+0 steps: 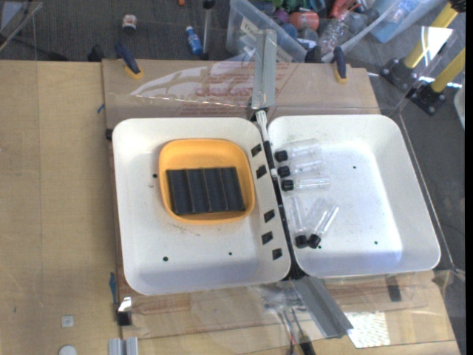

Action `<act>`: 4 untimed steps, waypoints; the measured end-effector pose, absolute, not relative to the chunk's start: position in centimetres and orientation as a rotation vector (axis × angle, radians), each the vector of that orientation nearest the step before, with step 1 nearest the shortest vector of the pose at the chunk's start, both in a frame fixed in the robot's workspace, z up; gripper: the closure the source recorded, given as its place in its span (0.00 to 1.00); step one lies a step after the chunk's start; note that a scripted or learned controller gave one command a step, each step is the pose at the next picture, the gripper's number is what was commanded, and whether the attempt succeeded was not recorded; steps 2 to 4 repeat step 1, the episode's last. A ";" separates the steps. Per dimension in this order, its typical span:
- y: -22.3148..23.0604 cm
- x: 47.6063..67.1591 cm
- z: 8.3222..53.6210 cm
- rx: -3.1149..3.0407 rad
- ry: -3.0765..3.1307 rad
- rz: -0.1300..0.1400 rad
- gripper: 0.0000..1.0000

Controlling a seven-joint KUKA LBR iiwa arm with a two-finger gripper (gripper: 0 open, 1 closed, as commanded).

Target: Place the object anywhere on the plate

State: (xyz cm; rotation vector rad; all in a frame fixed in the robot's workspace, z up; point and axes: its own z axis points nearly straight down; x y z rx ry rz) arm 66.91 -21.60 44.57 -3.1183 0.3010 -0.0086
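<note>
An orange square plate (171,156) lies in the left white bin (137,220), toward its middle. A black ridged rectangular object (205,191) rests flat on the plate and covers most of its floor. In the right white bin (377,198) several clear plastic tubes with black caps lie near the left wall. Three of them are stacked in a row (301,167) and others are lower down (318,222).
Black clips (267,214) line the ridge where the two bins meet. A metal upright (264,69) stands behind the bins. A clear box of coloured toys (318,9) sits beyond the bench, and bare wooden bench top lies to the left (52,198).
</note>
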 end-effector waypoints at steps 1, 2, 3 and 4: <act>-21.5 67.0 45.6 -3.114 0.302 -0.011 1.00; -21.5 67.0 45.6 -3.114 0.302 -0.011 1.00; -21.5 67.0 45.6 -3.114 0.302 -0.011 1.00; -21.5 67.0 45.6 -3.114 0.302 -0.011 1.00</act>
